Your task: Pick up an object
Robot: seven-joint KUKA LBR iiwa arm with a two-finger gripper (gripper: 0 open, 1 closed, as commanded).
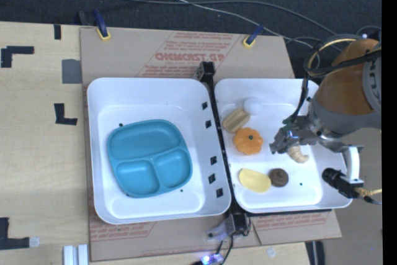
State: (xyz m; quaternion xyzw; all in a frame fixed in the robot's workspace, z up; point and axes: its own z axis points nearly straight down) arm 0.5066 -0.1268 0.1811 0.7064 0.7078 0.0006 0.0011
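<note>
Sitting in the left bin (99,102) is a blue divided plate (149,156). Rightward, the right bin (273,87) holds a tan bun (236,120), orange pumpkin (248,141), yellow lemon (254,180), brown ball (279,177); gripper (284,143), finger position unclear, hovers beside a cream piece (299,154).

Two shallow white plastic bins sit side by side on a flat cardboard sheet (186,53). The left bin (99,102) holds a blue three-compartment plastic tray (149,155). In the right bin (310,198), a tan bread-like piece (236,120) lies behind a round orange pumpkin-like toy (248,141). In front of it lie a yellow oval piece (254,180) and, just to its right, a small brown round piece (279,177). The two-finger gripper (286,141) is right of the pumpkin, beside a small beige curved piece (299,154).
</note>
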